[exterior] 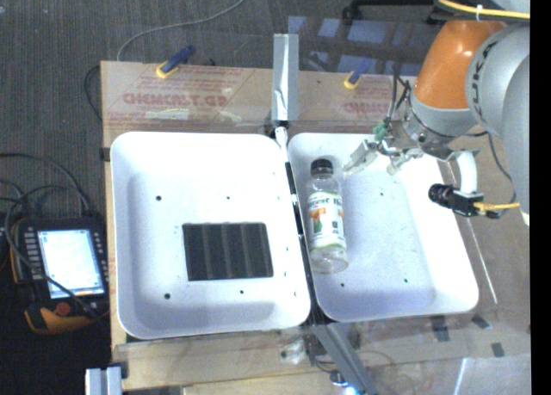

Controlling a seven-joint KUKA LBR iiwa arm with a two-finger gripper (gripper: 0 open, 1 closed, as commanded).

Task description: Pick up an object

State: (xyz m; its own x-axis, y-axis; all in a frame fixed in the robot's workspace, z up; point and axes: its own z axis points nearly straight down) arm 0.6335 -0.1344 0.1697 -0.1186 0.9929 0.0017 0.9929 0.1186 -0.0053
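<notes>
A clear plastic bottle (325, 215) with a black cap and a green-orange label lies along the left wall of the right bin (405, 286), cap toward the back. A dark ribbed rectangular block (227, 250) lies flat in the middle of the left bin (146, 169). My gripper (378, 154) hangs over the back of the right bin, to the right of the bottle's cap and apart from it. Its fingers are spread, with nothing between them.
A black cable fitting (452, 198) sticks out from the arm over the right bin's right side. Clamps (174, 61) sit on the cardboard behind the bins. A handheld control pad (62, 262) lies on the floor at the left.
</notes>
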